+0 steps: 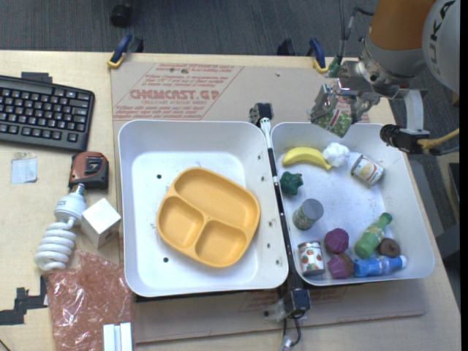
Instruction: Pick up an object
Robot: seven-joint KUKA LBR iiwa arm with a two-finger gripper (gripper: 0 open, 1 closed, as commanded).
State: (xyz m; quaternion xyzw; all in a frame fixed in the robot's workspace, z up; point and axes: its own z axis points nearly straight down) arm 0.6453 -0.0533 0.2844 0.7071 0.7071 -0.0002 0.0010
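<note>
Pincer (338, 102), raised over the far rim of the right bin (417, 196), fingers closed on a green-and-white packet (336, 117), which hangs clear above the banana (307, 157).

The top and right edges cut off the arm (409, 20), so just its orange band and wrist are visible. The gripper (338, 112) is a blurred grey and green mass; what it carries is not clear. The labels on the small cans (310, 258) are too small to read. The bottom edge cuts the pink plastic bag (84, 302).
</note>
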